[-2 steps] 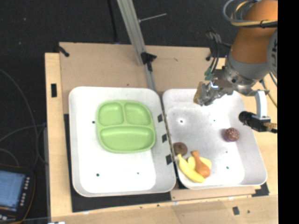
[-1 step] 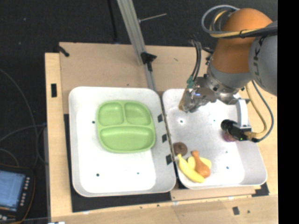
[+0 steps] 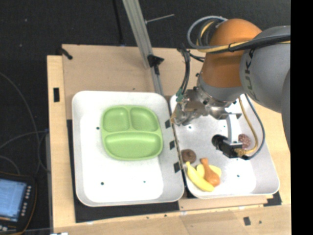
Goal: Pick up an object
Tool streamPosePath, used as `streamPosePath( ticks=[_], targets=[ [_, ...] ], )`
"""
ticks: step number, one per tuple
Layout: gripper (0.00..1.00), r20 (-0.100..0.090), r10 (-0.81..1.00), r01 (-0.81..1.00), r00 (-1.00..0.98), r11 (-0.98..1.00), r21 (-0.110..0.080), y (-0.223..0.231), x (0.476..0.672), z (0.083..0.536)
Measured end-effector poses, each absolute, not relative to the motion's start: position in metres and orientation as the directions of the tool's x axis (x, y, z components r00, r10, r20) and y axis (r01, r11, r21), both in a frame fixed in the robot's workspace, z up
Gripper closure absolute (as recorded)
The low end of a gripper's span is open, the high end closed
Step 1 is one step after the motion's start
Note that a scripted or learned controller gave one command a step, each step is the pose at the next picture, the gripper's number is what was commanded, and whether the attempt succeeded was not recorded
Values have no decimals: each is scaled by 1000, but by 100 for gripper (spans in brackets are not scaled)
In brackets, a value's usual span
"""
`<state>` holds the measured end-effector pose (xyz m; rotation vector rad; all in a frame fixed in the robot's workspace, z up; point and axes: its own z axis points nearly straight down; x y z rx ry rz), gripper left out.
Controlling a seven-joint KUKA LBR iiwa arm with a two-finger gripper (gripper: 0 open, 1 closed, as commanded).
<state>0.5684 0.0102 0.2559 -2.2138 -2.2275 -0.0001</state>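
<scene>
yellow toy banana (image 3: 195, 178) lies at the near rim of the right bin (image 3: 254, 176), probably light, stiff and slick, so you'd pinch across its middle; whether the gripper (image 3: 178, 113) is spread, you cannot tell.

Lying flat in the near left corner of the right bin (image 3: 259, 180): yellow banana (image 3: 194, 178), orange carrot-like piece (image 3: 210, 173) touching it, small brown ring (image 3: 188, 155) just beyond. Farther right, reddish-brown round piece (image 3: 244, 141). In the left bin (image 3: 88, 180), green three-compartment plate (image 3: 132, 132), upright.
</scene>
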Motion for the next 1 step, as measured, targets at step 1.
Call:
streamPosePath(
  ticks=[1],
  targets=[
    [100, 2, 1000, 1000, -9, 9, 1, 67, 559, 262]
  ],
)
